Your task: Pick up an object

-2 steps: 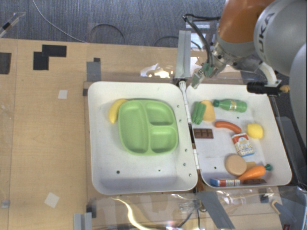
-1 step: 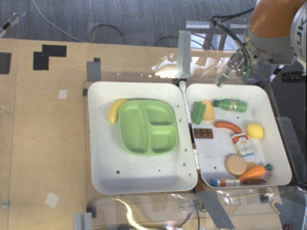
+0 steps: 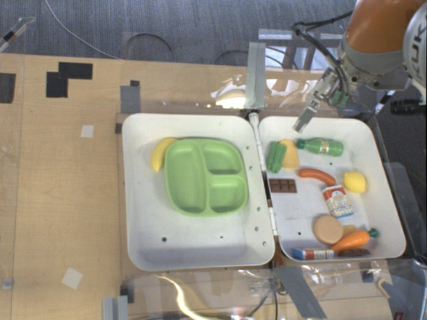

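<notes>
In the left white bin (image 3: 140,245), a yellow banana (image 3: 159,153) lies touching the left edge of a green three-compartment plastic tray (image 3: 203,177). The right white bin (image 3: 383,172) holds a green pepper (image 3: 275,157), a brown chocolate bar (image 3: 282,186), a green bottle (image 3: 320,147), a red sausage (image 3: 316,175), a yellow lemon (image 3: 354,182) and an orange carrot (image 3: 350,240). The two-finger gripper (image 3: 305,122) hangs over that bin's back edge, gripping nothing; whether it is parted cannot be told.
</notes>
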You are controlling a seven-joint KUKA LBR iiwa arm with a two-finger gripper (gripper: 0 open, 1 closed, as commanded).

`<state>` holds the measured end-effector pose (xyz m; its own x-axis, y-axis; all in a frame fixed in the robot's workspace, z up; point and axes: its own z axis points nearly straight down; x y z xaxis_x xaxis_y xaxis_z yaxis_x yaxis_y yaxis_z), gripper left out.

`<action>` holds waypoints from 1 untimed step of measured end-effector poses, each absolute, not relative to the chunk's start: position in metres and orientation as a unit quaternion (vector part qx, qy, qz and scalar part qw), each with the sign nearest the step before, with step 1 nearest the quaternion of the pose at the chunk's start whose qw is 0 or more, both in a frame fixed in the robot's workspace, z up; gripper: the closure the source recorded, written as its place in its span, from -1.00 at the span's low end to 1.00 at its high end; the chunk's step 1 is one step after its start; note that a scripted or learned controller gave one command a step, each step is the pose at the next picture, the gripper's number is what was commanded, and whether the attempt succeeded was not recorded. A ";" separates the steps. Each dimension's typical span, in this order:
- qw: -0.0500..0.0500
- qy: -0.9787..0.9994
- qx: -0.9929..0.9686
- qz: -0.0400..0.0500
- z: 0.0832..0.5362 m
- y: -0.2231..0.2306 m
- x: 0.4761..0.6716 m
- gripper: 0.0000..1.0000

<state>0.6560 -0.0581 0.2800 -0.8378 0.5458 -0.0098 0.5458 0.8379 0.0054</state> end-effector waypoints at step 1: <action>0.000 0.953 0.304 0.000 0.183 -0.054 0.605 -1.00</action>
<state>0.6052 -0.0541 0.1826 -0.8151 0.5793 0.0000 0.5793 0.8151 0.0003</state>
